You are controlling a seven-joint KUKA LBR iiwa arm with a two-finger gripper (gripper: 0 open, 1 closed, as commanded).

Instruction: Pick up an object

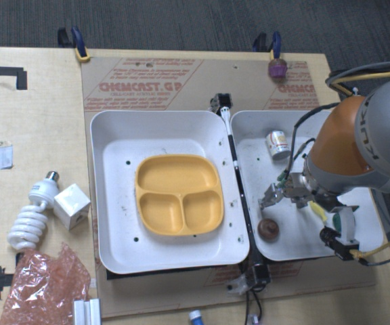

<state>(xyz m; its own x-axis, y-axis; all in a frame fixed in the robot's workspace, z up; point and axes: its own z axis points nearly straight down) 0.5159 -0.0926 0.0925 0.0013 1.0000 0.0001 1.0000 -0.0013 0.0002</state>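
Note:
My gripper (273, 196) hangs low over the left part of the right bin (249, 131), reaching in from the right. Just below it, a small brown round object (269, 229) lies on the bin floor near the front edge. A small silver can (277, 143) lies on its side towards the back of the same bin, above the gripper in the view. The left bin (114, 181) holds a yellow divided plate (179, 194) in its middle. I see nothing held at the gripper.
A purple knob-like object (277, 68) sits on the board behind the right bin. On the bench to the left lie a spiral light bulb (32, 215), a white cube (72, 205) and a crumpled pink plastic bag (42, 286). A black divider (234, 161) runs between the bins.

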